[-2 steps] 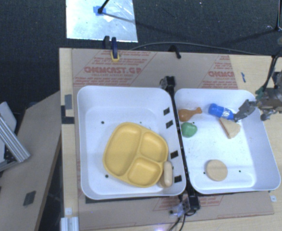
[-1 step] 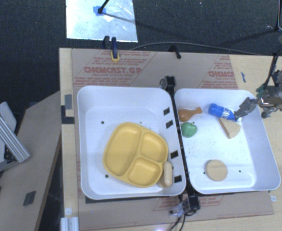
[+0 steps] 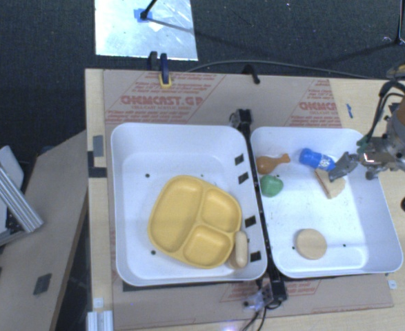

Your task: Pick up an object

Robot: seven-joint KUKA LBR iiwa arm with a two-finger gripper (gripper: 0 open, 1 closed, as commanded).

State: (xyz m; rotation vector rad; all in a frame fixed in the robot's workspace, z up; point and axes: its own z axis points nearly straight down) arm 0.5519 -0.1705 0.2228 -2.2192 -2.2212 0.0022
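Note:
The right bin (image 3: 368, 254) holds a brown drumstick-shaped toy (image 3: 272, 163), a green lump (image 3: 272, 185), a blue bottle (image 3: 317, 159) lying on its side, a tan wedge (image 3: 331, 185) and a round tan disc (image 3: 311, 243). My gripper (image 3: 341, 167) reaches in over the right bin's upper right part, its tip just above the tan wedge and right of the blue bottle. I see nothing lifted off the bin floor.
The left bin (image 3: 133, 185) holds a yellow divided plate (image 3: 195, 221), with a beige roll (image 3: 240, 248) against the plate's lower right edge. Black clips run along the divider (image 3: 254, 205) between the bins. Cardboard lies under both bins.

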